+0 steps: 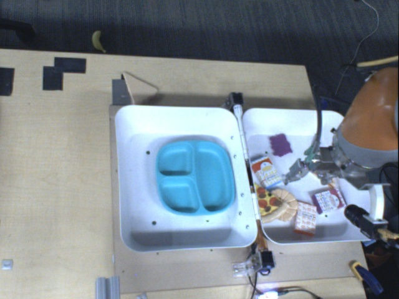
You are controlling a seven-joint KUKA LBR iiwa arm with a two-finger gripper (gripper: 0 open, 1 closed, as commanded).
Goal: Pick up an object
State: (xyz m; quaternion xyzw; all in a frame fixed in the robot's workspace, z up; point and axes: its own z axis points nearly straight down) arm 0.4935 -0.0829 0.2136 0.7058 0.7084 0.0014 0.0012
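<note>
The right bin (293,118) holds several small items. A purple piece (281,144) lies near its back. A small blue, red and white box (267,172) sits at the left wall. A pizza slice toy (276,204) lies in front of that box, with a pink and white carton (305,218) beside it. A dark red packet (326,199) rests further right. My gripper (297,170) reaches in from the right and hangs over the middle of the bin, just right of the small box, with nothing seen in it.
The left bin (134,167) holds a blue divided plate (194,175). A black bar (237,114) runs along the divider between the bins. The arm's orange band (373,114) looms over the right bin's far right side. Cables and clips (262,263) sit at the bench's front edge.
</note>
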